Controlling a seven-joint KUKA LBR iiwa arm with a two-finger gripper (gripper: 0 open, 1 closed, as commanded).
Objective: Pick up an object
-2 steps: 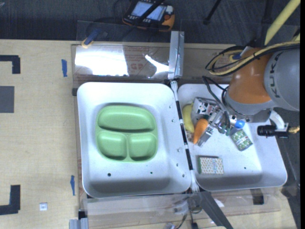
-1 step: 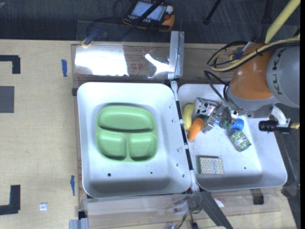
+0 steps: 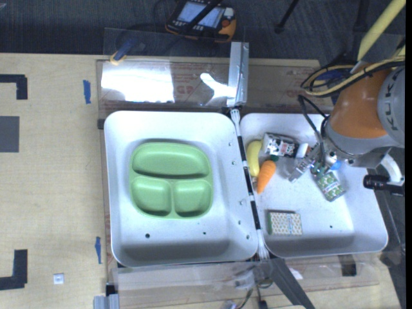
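Observation:
The right bin (image 3: pixel 360 234) holds several objects. A yellow banana (image 3: pixel 253 153) and an orange carrot (image 3: pixel 264 176) lie against its left wall. A small white, black and red box (image 3: pixel 278 145) sits just right of the banana. A small bottle with a green-speckled label (image 3: pixel 329 183) lies near the middle right. A flat patterned packet (image 3: pixel 284 223) rests near the front. My gripper (image 3: pixel 301 167) hangs low over the bin between the box, the carrot and the bottle. Nothing is visibly held.
The left bin (image 3: pixel 122 237) holds a green divided plate (image 3: pixel 171 177). A clear plastic panel (image 3: pixel 167 82) and a metal bracket (image 3: pixel 238 73) stand behind the bins. The arm's orange band (image 3: pixel 360 111) looms over the right bin's far right corner. Cables trail at the right.

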